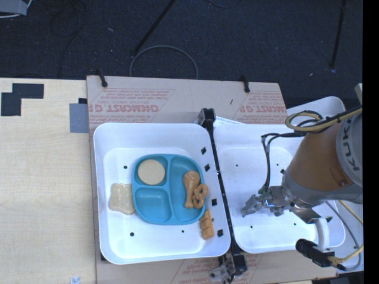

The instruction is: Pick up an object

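- Pincer (251, 206) hangs low over the right bin (249, 152), near that bin's left wall, at the end of the grey and orange arm (323, 164) that reaches in from the right
- Whether the pincer is open or closed I cannot tell; it is small and blurred here, and nothing can be made out in it
- Every candidate for picking lies in the left bin (112, 141), across the divider (216, 176) between the bins
- A blue tray (160, 209) sits in the middle of the left bin, with a round pale disc (150, 171) in its upper left compartment and a tan twisted piece (194, 189) in its right compartment
- A pale flat piece (122, 198) lies just beside the tray's left edge, on the bin floor
- A small tan piece (206, 225) lies by the tray's lower right corner, close to the divider
- Risk one, as I judge it: closing where the pincer now hangs would grip nothing, since the floor beneath it looks bare
- Risk two: crossing to the left bin without lifting first could knock the divider
- Risk three: the small tan piece sits so near the divider that a descent there may strike the wall, and the pieces on the tray may slide or drag the tray along if caught off-centre
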You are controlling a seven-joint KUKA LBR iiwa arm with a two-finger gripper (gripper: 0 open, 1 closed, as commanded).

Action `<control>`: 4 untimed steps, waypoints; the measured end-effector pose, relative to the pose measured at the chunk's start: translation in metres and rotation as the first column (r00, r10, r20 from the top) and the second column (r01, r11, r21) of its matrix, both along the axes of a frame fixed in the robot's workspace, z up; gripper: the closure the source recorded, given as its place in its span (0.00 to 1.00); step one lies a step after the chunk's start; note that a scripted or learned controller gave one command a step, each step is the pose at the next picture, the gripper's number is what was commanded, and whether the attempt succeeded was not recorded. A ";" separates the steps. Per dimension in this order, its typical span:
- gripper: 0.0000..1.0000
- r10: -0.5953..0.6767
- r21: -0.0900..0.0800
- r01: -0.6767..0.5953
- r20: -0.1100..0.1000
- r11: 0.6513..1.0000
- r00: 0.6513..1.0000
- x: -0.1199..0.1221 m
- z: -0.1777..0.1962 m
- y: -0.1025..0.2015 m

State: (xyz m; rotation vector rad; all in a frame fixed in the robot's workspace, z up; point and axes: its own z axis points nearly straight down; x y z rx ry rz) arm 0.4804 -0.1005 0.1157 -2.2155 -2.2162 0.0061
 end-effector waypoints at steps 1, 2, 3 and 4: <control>0.00 -0.001 -0.002 0.001 0.004 1.000 1.000 0.000 -0.029 0.001; 1.00 -0.008 -0.001 0.008 0.006 1.000 1.000 0.001 -0.017 -0.001; 1.00 -0.002 -0.003 0.002 0.009 1.000 1.000 0.000 0.044 -0.007; 1.00 0.000 -0.003 0.000 0.009 1.000 1.000 -0.002 0.086 -0.007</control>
